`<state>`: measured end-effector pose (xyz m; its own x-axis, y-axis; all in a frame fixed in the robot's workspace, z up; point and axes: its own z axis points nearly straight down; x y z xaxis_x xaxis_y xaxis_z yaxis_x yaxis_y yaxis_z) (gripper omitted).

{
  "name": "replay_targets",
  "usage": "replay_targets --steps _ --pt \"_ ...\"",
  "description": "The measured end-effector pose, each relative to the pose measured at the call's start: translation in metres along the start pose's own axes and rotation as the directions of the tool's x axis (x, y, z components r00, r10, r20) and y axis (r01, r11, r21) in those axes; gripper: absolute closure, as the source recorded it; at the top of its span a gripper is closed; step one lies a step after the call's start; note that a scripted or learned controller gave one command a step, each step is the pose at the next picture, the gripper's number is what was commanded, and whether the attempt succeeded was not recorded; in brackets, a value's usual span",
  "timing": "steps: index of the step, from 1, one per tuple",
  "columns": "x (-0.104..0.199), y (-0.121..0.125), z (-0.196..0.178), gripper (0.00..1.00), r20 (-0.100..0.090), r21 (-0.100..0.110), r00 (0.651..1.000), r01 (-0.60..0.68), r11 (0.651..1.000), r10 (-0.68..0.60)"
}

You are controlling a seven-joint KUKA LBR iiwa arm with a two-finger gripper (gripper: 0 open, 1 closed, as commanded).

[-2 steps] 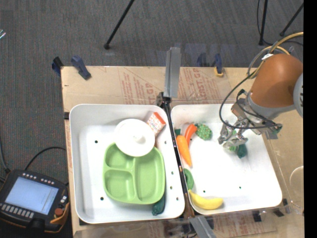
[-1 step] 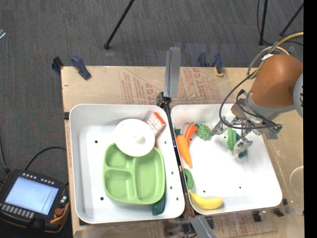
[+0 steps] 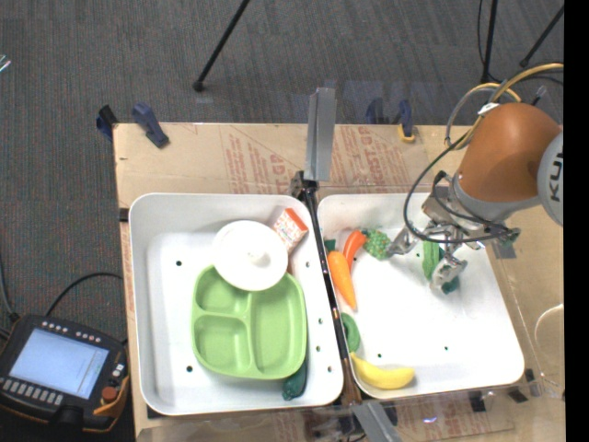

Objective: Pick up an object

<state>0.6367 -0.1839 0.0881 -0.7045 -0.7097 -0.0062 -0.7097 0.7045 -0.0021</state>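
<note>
Hovering over our right bin [image 3: 497, 339], jaws unreadable.
We see the green vegetable [image 3: 431, 258] lying near-upright beside the gripper [image 3: 448, 273], carrots [image 3: 342, 276] well left.

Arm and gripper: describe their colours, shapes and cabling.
The arm has a rounded orange-brown dome section beside a pale grey link with dark lettering. Black and yellow cables loop over it. Below sits a grey metal wrist block and the small metallic gripper.

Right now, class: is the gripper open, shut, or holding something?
Gripper: over the right bin, beside a green object; whether it is open, shut or holding cannot be told.
</note>
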Motion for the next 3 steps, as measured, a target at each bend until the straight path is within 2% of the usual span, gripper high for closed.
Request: replay_targets --steps 1,2,3 --pt "-0.001 -0.001 -0.011 1.00 0.007 0.004 1.000 -0.005 1.000 0.005" --pt "-0.001 -0.001 -0.010 0.00 0.007 0.002 1.000 -0.006 1.000 0.006" --pt "0.015 0.013 0.001 0.00 -0.003 -0.004 1.000 0.007 1.000 -0.007"
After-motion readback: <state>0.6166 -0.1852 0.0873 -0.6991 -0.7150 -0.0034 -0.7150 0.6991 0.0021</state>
